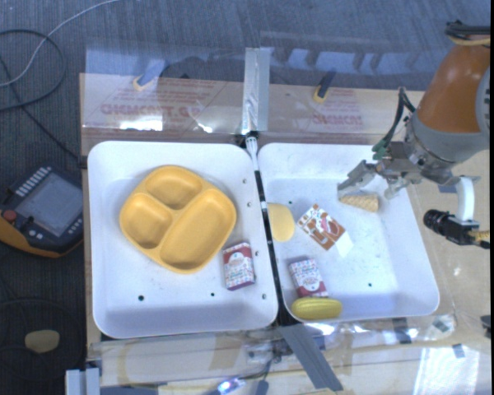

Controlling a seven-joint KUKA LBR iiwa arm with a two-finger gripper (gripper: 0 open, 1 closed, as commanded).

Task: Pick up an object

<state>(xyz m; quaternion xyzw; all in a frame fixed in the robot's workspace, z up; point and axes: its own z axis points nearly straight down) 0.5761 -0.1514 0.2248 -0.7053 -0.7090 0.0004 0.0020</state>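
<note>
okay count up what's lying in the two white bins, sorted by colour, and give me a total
Yellow: 4 (three-compartment plastic plate, rounded pale yellow piece, lemon-shaped piece, tan wedge by the gripper)
Red and white: 3 (small packet, small packet, flat packet)
Total: 7
</note>
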